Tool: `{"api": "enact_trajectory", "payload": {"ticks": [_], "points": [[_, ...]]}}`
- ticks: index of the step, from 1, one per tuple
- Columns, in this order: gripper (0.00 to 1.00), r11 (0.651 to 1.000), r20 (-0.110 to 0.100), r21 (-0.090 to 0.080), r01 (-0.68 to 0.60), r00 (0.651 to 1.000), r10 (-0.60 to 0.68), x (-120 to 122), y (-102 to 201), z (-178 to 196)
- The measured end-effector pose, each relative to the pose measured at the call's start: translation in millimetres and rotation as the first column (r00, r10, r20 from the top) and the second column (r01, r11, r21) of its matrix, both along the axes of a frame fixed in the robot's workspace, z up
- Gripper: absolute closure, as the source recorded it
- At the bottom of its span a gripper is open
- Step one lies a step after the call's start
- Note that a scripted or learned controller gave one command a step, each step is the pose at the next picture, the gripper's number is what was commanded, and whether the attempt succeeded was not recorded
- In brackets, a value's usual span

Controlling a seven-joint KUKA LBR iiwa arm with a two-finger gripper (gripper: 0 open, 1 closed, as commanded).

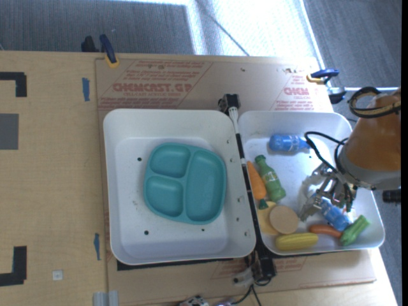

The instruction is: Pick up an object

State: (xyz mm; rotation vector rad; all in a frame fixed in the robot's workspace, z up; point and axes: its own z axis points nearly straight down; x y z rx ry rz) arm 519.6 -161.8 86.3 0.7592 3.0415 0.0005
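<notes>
Down in the right bin (357, 123), the gripper (322, 199) is hanging low over the toys; can't tell whether it's gripping anything. Just below-right of it a blue object (336, 218) is lying, maybe touching. Left of it, a tan disc (284, 220), carrot (256, 182) and green bottle (271, 180) are sitting. Far left, a teal divided plate (185, 182) is resting in the other bin (121, 171).

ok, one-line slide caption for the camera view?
Pincer lowered into the right bin among toy food; teal divided plate in the left bin.
</notes>
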Motion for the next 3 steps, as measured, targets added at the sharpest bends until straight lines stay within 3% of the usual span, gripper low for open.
{"api": "enact_trajectory", "payload": {"ticks": [1,2,3], "points": [[0.00,0.876,-0.001,-0.002,-0.482,0.876,0.482,39.7,-61.9,-0.7],[0.00,0.865,-0.001,0.000,-0.502,0.865,0.502,-14.8,11.0,0.1],[0.00,0.629,-0.002,-0.006,-0.777,0.630,0.777,-10.6,-27.0,-0.1]]}}
